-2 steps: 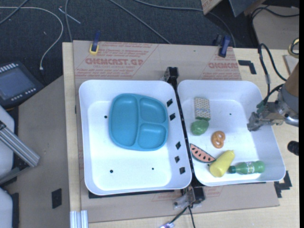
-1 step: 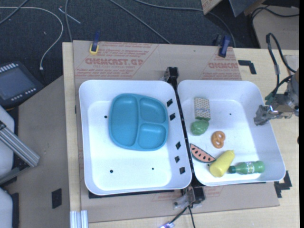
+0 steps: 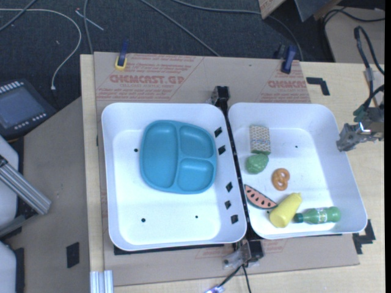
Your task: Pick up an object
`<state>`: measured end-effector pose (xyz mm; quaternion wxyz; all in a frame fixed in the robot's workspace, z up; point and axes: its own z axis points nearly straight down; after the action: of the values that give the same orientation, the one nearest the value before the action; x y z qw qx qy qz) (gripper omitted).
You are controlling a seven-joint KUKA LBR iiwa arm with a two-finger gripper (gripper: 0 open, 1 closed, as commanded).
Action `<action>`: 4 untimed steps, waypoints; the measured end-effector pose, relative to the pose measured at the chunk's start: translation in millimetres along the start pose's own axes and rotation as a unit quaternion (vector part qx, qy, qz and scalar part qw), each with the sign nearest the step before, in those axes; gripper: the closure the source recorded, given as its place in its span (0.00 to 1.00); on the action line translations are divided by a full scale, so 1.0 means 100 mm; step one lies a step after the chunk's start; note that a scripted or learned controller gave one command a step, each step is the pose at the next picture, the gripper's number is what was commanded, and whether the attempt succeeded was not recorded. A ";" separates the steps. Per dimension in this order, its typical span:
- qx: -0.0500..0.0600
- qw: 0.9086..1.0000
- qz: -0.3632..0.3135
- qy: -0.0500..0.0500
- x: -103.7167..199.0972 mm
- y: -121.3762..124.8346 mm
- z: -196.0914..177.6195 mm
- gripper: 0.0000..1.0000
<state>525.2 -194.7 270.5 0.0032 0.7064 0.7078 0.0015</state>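
**Grey gripper hardware showing at the bench's right edge**

A small grey metal gripper [image 3: 351, 137] is showing at the right, blocky and angular, with a pale highlight on its upper face. Dark cables are looping above it, and a thin green-tinted wire is running alongside. Detail is staying too small and blurred for reading screws or markings.

blue plate [image 3: 178, 157] in left bin [image 3: 122, 218] | toys in right bin [image 3: 333, 139]

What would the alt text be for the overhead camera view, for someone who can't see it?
Two shallow white bins sit side by side: the left bin holds a blue divided plastic plate, the right bin six small toy foods. The grey gripper sits over the right bin's right rim.
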 end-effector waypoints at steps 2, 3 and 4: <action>0.004 1.000 -0.002 0.002 0.98 0.22 0.07 1.00; 0.005 1.000 -0.002 0.003 1.46 0.16 0.16 1.00; 0.003 1.000 -0.002 0.002 1.96 0.28 0.14 1.00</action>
<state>552.8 0.9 256.2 -0.0001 0.7051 0.7091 0.0009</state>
